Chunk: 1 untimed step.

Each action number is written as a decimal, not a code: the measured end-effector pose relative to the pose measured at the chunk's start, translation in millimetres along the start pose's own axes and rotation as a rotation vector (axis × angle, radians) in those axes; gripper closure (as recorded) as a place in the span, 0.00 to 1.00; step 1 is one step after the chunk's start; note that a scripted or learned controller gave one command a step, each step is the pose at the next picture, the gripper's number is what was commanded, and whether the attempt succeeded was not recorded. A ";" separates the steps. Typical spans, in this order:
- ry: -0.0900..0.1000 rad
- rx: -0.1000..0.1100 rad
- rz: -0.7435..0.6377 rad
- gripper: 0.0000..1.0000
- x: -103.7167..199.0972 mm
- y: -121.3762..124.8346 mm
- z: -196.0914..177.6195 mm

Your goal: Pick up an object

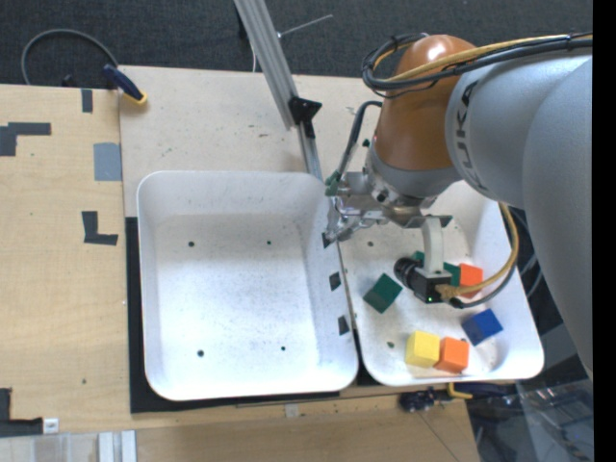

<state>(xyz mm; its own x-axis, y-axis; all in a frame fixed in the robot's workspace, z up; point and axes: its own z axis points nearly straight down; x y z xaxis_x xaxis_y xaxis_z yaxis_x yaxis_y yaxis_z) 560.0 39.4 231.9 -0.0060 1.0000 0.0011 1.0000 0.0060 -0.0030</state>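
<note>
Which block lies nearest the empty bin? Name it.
The dark green block, the only green one. It lies alone on that side, while the yellow block and blue block sit farther away.

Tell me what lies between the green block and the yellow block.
Nothing. In the camera view, the bin floor between the green block and the yellow block is bare; the orange block sits on the yellow one's other side.

The arm (510,114) covers the upper half of the right bin (380,362) and runs off the frame's right edge. At centre right, robot hardware partly hides a small orange block (472,275).
</note>
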 end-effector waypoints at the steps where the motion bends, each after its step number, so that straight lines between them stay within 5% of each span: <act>1: 0.001 0.000 -0.001 1.00 55.5 -25.6 -6.2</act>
